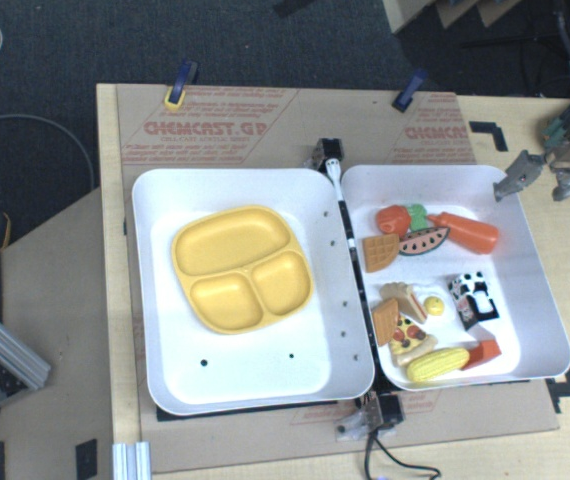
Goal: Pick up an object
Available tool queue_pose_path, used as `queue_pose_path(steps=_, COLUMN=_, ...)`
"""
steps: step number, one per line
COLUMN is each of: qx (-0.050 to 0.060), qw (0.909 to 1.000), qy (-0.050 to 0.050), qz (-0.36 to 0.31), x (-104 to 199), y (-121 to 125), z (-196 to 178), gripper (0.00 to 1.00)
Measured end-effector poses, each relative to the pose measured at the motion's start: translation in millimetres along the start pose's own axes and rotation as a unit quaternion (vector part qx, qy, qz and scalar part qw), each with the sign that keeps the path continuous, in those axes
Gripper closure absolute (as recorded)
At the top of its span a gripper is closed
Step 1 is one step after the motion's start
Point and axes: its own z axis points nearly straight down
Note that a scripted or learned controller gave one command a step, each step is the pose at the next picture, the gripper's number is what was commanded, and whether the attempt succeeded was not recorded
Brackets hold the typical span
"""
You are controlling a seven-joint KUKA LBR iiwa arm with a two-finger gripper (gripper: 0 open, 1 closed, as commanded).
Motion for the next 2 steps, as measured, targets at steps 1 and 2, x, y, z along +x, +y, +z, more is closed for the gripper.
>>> queue_pose_path(steps=1, qx=-0.005, qw=1.0000, qy=-0.001, qz=-0.001, x=0.4, y=2.0, z=-5.6, gripper=0.00)
queue_pose_path(steps=2, qx=-0.002, qw=1.0000, qy=0.000, qz=-0.001, x=-0.5, y=10.4, z=53.0, gripper=0.00)
